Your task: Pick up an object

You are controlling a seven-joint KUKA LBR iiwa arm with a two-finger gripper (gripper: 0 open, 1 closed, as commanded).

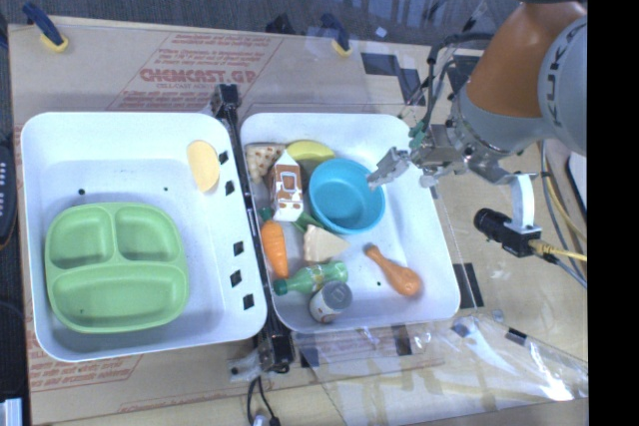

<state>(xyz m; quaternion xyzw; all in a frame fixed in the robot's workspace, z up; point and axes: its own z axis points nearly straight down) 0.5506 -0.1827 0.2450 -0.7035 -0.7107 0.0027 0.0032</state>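
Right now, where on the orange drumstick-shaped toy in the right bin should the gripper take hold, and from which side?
Grip the orange drumstick-shaped toy from above, across its thin neck near the upper-left end. It lies flat and apart from the other items on the right white bin floor, so both sides of the neck look reachable.

Two shallow white plastic bins sit side by side on the bench. The left bin (40, 145) holds a green three-compartment plate (117, 266) toward its near left and a pale yellow oval piece (204, 164) near its far right corner. The right bin (435, 244) holds a blue round bowl (345, 195) at its middle, an orange carrot (275, 248) to the bowl's left by the near-left wall, and an orange-brown drumstick (393, 271) nearer, to the bowl's right.
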